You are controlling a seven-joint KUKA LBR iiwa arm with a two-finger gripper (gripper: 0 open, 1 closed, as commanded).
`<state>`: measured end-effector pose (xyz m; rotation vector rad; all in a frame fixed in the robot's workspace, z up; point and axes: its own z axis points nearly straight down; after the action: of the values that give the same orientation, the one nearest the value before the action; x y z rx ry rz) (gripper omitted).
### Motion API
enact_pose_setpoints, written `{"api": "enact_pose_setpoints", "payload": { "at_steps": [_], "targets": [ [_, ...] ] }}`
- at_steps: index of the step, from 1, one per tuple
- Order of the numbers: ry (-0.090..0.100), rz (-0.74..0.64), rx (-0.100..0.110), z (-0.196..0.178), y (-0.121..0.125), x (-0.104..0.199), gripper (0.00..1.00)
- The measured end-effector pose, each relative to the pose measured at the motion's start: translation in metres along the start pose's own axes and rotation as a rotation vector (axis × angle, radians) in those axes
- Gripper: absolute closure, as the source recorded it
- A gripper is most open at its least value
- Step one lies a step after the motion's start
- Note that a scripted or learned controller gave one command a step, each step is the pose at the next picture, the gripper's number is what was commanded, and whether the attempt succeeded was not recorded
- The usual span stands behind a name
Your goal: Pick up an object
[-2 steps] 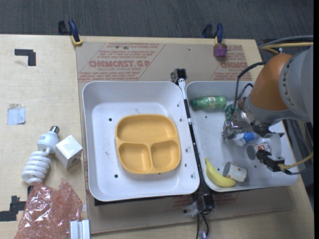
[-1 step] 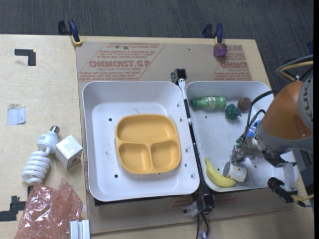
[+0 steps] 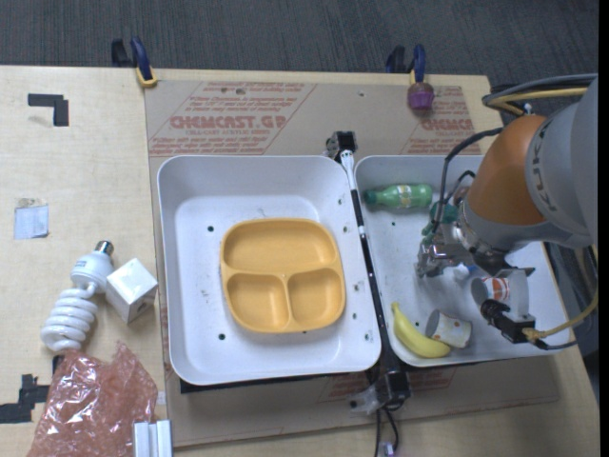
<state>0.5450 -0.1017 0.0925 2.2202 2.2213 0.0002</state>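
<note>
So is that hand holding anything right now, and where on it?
Cannot be told: the hand is down in the right bin, with nothing visibly in it.

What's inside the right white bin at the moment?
The right white bin holds a green plastic bottle, a yellow banana and a small paper cup. The grey arm covers its right part.

The bench (image 3: 76,188) is pale wood with a brown printed board (image 3: 238,112) laid over it, held by clamps (image 3: 143,65) at the far edge. Two white bins (image 3: 181,255) sit side by side on the board. To their left lie a spiral light bulb (image 3: 74,303), a small white cube (image 3: 131,288) and crumpled pinkish, probably plastic, wrap (image 3: 90,407)
</note>
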Motion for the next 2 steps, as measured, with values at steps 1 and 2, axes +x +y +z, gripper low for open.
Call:
{"api": "enact_pose_setpoints", "payload": {
  "at_steps": [1, 2],
  "targets": [
    [0.001, 0.002, 0.001, 0.0, -0.067, 0.0, 0.0],
    [0.0, 0.0, -0.001, 0.0, -0.014, -0.011, 0.0]
  ]
}}
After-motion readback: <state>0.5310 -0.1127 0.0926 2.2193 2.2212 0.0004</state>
